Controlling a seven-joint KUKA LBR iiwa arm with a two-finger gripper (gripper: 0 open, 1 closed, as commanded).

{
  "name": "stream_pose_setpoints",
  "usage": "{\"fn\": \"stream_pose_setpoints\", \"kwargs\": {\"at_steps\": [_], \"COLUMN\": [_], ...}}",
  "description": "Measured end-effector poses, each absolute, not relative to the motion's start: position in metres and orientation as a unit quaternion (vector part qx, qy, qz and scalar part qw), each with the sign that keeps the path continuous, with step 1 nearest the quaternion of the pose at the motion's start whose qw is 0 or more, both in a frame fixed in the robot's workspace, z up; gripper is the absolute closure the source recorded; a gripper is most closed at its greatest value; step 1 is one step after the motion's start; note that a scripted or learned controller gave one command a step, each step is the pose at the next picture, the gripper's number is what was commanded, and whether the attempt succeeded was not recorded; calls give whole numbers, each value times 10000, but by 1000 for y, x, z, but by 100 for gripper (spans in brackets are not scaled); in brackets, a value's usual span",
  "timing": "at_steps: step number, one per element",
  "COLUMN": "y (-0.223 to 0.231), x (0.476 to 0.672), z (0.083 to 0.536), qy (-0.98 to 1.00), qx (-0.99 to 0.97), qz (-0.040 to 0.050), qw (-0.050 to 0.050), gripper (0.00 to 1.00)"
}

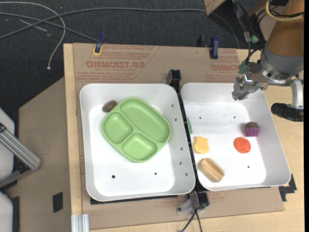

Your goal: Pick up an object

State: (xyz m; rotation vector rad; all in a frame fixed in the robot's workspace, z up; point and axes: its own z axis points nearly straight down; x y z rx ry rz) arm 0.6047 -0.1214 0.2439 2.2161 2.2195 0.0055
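On the tabletop (58,129) we see two white bins. The left bin (96,178) holds a green divided tray (136,129) and a small brown item (110,106). The right bin (217,110) holds a bread roll (211,169), yellow piece (201,144), red piece (242,145) and purple piece (251,128). The tool (241,92) hangs over its far edge, apparently grasping nothing; its opening we cannot tell.

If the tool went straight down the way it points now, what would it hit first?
Probably bare floor of the right bin near its back edge. The tool hangs there, apart from the purple toy; height is unclear.
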Motion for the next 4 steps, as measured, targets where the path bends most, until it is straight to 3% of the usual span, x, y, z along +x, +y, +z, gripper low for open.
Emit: {"fn": "stream_pose_setpoints", "kwargs": {"at_steps": [3, 4], "y": [19, 63], "x": [583, 566], "z": [224, 220], "qy": [7087, 7085], "qx": [7055, 7057], "qz": [-2, -7], "qw": [-18, -19], "gripper": [100, 100]}}
